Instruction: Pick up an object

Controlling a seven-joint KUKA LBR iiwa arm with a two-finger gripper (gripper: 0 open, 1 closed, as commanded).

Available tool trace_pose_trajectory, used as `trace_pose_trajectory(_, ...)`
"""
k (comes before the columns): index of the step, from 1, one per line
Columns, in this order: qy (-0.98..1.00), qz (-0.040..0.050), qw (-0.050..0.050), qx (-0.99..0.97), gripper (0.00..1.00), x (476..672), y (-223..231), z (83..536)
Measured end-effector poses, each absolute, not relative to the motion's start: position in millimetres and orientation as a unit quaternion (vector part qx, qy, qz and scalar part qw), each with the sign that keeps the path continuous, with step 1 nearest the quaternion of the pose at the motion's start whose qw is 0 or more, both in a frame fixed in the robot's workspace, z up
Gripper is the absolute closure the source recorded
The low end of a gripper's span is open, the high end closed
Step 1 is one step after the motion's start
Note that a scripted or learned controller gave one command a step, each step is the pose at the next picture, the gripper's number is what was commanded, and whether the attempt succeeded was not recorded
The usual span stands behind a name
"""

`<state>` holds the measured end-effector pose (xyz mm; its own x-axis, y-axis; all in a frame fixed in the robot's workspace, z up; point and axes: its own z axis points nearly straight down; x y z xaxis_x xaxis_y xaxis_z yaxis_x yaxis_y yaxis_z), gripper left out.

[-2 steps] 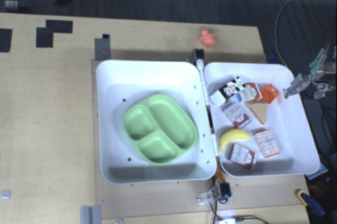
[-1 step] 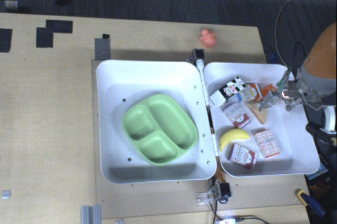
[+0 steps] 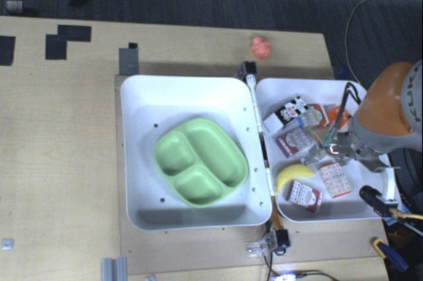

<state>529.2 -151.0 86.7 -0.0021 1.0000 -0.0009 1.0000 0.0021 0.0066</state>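
The right bin [image 3: 301,89] holds several small objects. A black-and-white spotted toy [image 3: 291,110] lies near its back. Beside it are a red-and-white packet [image 3: 295,139], a yellow banana-like piece [image 3: 293,174], a red packet [image 3: 303,195] at the front and a pale checked packet [image 3: 335,180]. An orange item [image 3: 334,116] is partly hidden by the arm. My gripper [image 3: 322,149] hangs low over the middle of this bin, between the red-and-white packet and the checked packet. The wrist hides what lies directly under it.
The left bin [image 3: 139,141] carries a green divided plate [image 3: 200,160]. A pink ball [image 3: 261,47] rests on the bench behind the bins. The arm's orange band [image 3: 390,104] overhangs the right bin's right edge. Cables run along the right side.
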Motion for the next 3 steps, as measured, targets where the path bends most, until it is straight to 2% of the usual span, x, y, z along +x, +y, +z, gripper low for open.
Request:
trace_pose_trajectory(1, 0.708, 0.0039, 0.006, 0.706, 1.00, 531.7, -151.2, 98.6)
trace_pose_trajectory(2, 0.708, 0.0038, 0.006, 0.706, 0.00, 531.5, -151.2, 98.5)
trace_pose_trajectory(3, 0.709, 0.0052, 0.007, 0.705, 1.00, 533.2, -150.5, 109.2)
